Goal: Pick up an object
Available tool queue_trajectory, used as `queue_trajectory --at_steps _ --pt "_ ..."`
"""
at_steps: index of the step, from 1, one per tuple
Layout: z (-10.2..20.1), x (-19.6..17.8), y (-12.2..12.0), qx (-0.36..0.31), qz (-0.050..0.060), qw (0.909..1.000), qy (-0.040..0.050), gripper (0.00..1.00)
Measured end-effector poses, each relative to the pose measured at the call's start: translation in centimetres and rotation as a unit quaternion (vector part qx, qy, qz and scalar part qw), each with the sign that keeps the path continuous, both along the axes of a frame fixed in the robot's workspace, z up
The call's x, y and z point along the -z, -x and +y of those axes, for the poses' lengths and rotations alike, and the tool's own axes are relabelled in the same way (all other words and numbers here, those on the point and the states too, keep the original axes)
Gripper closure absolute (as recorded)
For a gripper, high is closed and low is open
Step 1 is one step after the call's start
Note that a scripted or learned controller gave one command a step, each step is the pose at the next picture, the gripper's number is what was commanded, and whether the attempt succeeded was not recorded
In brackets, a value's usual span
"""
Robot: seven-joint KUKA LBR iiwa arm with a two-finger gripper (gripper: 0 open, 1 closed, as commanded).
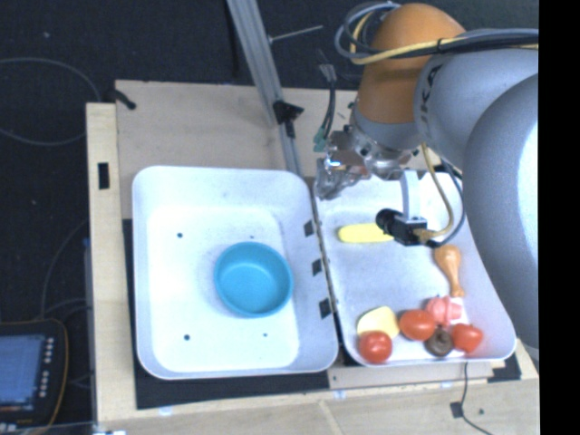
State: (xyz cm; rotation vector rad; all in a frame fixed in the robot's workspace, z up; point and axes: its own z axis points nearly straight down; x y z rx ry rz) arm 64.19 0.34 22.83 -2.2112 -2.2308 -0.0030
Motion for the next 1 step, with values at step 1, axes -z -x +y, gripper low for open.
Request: queue_trajectory --at_steps 1 --pt "5.14 0.45 -0.49 0.0 0.0 1.0 0.0 1.0"
